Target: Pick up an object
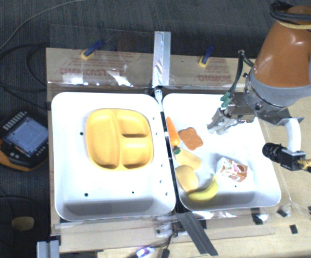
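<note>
Pale wooden bench [69, 63] bears two shallow white plastic bins, left [69, 160] and right [252, 144], edges touching; clear plastic sheet [112, 71] behind them.

Arm [284, 52] cut off at right edge, banana [204, 191] partly under potato [186, 177]

Left bin [69, 198] holds the divided tray [119, 138]; right bin [263, 190] holds carrot [171, 133], banana [205, 191] and carton [232, 170], gripper [223, 123] above.
</note>
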Available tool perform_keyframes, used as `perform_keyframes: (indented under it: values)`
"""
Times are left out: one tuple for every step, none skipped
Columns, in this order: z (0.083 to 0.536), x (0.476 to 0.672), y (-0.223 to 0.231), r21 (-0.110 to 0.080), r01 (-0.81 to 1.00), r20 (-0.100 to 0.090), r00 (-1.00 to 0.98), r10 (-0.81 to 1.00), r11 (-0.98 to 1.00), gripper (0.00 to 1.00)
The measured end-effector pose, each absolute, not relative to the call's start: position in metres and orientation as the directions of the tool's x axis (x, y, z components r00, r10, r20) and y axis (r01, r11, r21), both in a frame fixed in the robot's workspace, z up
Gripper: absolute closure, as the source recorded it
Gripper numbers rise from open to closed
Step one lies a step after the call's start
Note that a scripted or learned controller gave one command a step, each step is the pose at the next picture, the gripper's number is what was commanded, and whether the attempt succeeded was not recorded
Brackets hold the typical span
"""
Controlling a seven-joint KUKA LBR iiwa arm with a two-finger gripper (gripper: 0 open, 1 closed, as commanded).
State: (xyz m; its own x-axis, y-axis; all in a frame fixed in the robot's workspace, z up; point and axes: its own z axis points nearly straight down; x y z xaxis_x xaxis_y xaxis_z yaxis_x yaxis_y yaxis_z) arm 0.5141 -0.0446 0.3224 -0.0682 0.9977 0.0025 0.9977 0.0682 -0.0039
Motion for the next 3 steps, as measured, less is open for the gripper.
perform_keyframes:
  values:
    - [0.322, 0.514, -0.045, -0.004, 0.998, 0.003, -0.068, 0.998, 0.068, 0.00]
    - [0.184, 0.516, -0.074, -0.004, 1.000, 0.000, 0.031, 1.000, -0.031, 0.00]
    - [0.217, 0.522, -0.120, -0.003, 0.991, -0.001, -0.136, 0.991, 0.136, 0.00]
